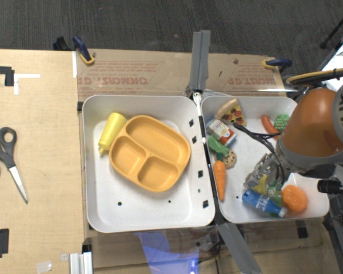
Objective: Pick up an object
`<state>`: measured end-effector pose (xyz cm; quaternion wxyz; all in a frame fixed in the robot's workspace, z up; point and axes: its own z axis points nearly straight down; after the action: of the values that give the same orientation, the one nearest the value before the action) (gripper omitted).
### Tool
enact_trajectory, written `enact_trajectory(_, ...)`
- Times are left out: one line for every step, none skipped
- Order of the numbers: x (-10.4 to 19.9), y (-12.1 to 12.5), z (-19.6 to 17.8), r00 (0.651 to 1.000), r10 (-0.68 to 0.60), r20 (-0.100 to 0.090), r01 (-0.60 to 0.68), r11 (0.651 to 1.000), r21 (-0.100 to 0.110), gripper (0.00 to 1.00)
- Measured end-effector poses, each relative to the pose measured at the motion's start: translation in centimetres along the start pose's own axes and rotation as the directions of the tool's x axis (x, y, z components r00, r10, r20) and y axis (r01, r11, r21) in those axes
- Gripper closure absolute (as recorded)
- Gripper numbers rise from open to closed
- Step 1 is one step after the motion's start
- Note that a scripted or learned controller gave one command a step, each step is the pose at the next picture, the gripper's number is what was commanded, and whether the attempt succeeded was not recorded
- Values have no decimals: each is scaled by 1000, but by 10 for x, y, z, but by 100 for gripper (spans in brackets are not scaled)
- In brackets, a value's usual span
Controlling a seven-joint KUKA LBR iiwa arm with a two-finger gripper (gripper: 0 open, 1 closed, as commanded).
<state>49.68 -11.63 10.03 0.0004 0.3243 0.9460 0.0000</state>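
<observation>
Gripper low in the right bin, over a blue bottle at the bin's 5 o'clock — bottle lies flat, long axis 10-to-4 o'clock, orange ball touching its far end. Bottle's upper edge hidden under gripper metal. Fingers — cannot tell whether apart or together.

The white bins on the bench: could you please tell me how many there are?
2. The left bin holds an orange divided plate and a yellow bottle. The right bin holds the small toy foods, with the pincer down among them.
</observation>
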Motion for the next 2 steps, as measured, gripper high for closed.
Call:
enact_trajectory(14,76,-92,1000,-16,1,16,1000,-1,100)
enact_trajectory(22,12,-6,999,-49,-1,49,999,1,100)
